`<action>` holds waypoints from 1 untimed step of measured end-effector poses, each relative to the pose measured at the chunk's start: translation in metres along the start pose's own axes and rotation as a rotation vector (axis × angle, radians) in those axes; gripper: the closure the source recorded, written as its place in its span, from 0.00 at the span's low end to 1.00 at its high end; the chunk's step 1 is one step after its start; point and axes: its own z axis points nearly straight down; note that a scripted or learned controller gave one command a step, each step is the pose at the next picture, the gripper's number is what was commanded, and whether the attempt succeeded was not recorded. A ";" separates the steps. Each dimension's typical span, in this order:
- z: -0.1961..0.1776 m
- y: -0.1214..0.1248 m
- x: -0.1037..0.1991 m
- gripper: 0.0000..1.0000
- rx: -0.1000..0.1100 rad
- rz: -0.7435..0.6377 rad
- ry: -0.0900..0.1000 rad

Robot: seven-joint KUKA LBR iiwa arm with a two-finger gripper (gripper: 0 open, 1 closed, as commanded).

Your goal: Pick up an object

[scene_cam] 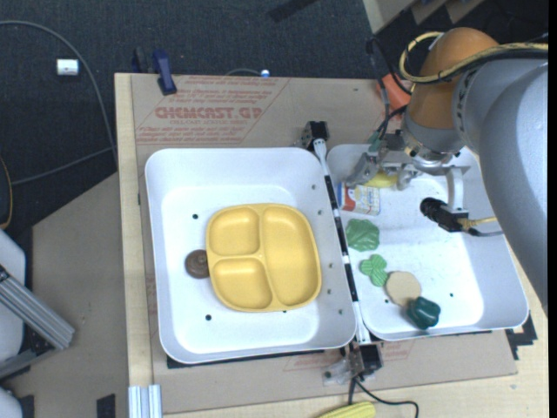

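My gripper (384, 171) hangs low over the far left corner of the right bin (496, 299), under the orange band of the arm. A small yellow piece (379, 180) shows right beneath it. Just in front lies a white packet with a red label (362, 200), against the bin's left wall. Further toward the front are a light green lump (361, 233), a smaller green piece (375, 268), a tan disc (402, 286) and a dark teal block (424, 312).
The left bin (165, 190) holds a yellow divided plate (263, 256) with a brown round thing (197, 263) at its left edge. A black plug on a cable (442, 213) sticks out over the right bin. The grey arm covers the right bin's far right side.
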 end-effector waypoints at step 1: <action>-0.001 0.002 -0.099 0.00 -0.013 -0.002 -0.001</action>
